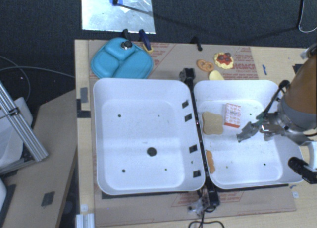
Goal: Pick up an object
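Objects sit in my right bin (277, 175): a tan slab (213, 123) beside a small white-and-red box (233, 115), and an orange piece (210, 161) against the left wall. My gripper (246, 134) hangs over the bin floor just right of the slab, holding nothing. A dark disc (152, 151) lies in the left bin (111, 98).

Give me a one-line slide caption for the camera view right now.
Gripper hovers over the right bin beside a tan slice and a small red-and-white packet.
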